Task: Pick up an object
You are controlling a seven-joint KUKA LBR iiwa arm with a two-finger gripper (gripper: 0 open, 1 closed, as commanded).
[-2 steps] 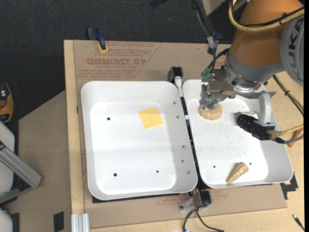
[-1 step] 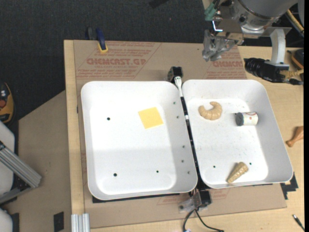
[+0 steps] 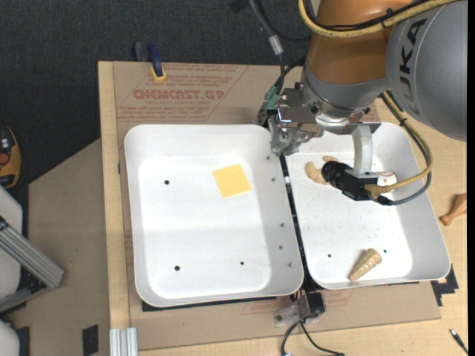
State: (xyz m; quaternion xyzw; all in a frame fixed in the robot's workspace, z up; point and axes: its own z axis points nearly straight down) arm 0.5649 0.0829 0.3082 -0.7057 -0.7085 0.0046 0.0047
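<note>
A flat yellow square (image 3: 231, 180) lies in the left bin (image 3: 148, 221), toward its upper middle. In the right bin (image 3: 415, 236) a tan ridged cone (image 3: 366, 264) rests near the front edge. A pale tan lump (image 3: 318, 171) sits at that bin's upper left, partly hidden by the robot's hardware. My gripper (image 3: 284, 141) hangs over the far end of the seam between the two bins, just left of the tan lump and right of the yellow square. Nothing is visibly held in it.
Both bins sit on a brown cardboard sheet (image 3: 185, 87). A blue and yellow clamp (image 3: 154, 59) grips its far left edge. A small wooden piece (image 3: 453, 212) lies outside the right bin. The bulky arm (image 3: 356, 43) overhangs the right bin's far side.
</note>
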